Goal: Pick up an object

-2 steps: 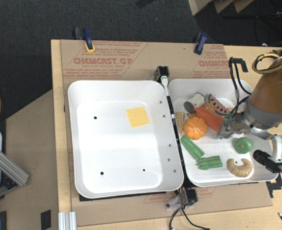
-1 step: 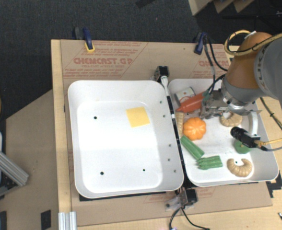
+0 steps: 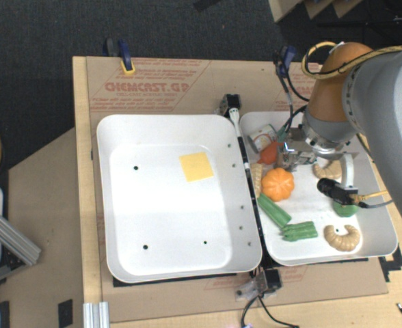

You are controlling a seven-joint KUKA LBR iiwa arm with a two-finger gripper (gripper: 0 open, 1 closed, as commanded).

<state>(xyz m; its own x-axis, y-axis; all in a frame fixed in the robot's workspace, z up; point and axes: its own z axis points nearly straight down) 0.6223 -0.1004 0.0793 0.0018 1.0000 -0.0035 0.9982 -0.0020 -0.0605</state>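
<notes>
Because the orange fruit (image 3: 277, 184) in the right bin (image 3: 382, 241) looks light, round and smooth, grip its widest middle. Just above it hangs the tool (image 3: 288, 153), beside a red piece (image 3: 268, 154); whether it is apart or together, I cannot tell.

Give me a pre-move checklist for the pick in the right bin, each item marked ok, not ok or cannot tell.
1. Gripper is over the right bin, where the objects lie: ok.
2. A target sits close by: the orange fruit lies just below the gripper, with a small red piece beside it: ok.
3. Nothing is seen between the fingers yet, so the pick is not yet done: ok.
4. Finger opening: cannot tell, the wrist hides it.
5. Space around the target: not ok, the green pieces touch or nearly touch the orange fruit.
6. Left bin holds a yellow square, well away from the arm: ok.
</notes>
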